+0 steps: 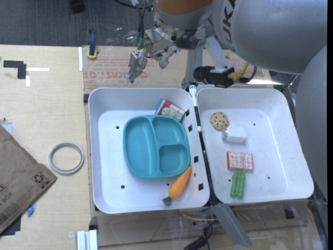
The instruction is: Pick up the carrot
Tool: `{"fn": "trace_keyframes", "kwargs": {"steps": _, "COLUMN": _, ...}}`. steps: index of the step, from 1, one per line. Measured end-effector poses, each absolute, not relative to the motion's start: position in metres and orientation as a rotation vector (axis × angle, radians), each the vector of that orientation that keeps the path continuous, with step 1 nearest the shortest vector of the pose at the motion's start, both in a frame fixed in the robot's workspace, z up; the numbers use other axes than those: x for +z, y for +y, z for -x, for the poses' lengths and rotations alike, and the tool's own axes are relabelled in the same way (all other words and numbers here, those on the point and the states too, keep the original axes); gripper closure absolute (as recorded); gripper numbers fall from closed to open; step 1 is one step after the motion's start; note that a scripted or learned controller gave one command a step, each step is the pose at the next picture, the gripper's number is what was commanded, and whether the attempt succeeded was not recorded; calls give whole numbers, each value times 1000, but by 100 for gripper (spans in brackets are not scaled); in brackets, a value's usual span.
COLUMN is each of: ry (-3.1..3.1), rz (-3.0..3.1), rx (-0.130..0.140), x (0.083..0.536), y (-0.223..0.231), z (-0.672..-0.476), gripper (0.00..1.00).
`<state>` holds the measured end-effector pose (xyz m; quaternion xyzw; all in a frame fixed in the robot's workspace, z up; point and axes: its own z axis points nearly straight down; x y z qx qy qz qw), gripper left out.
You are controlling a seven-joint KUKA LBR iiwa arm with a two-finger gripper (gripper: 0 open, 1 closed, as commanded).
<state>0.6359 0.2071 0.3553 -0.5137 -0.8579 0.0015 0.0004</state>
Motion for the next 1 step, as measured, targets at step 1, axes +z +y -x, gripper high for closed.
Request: {"fn": "trace_keyframes", "kwargs": {"steps": 1, "ry": -2864, "rz": 1297, "rx": 0, "x": 385, "y": 210, "z": -660, "gripper": 0}}
